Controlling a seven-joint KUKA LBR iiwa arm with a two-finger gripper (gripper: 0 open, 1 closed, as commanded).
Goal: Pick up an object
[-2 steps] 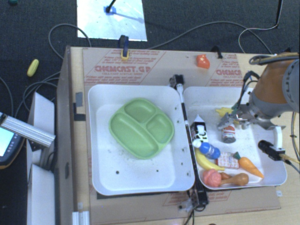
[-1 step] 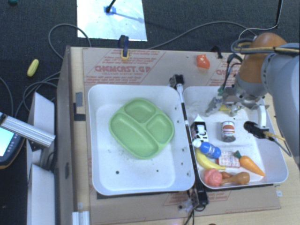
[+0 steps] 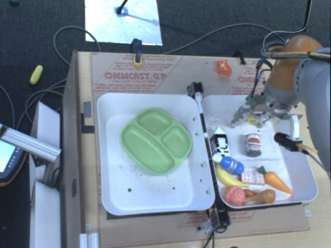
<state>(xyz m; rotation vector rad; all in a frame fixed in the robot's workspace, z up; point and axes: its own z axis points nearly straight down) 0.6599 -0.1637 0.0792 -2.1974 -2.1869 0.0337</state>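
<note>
While over right bin (image 3: 310,187), hand (image 3: 252,115), grasp unclear

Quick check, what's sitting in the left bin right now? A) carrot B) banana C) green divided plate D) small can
C: the green divided plate lies alone in the left bin, while the small can, the carrot and the banana are all in the right bin.

A robotics lab: cardboard-topped bench (image 3: 155,68), loose cables (image 3: 77,32), dark carpet (image 3: 41,14).
</note>
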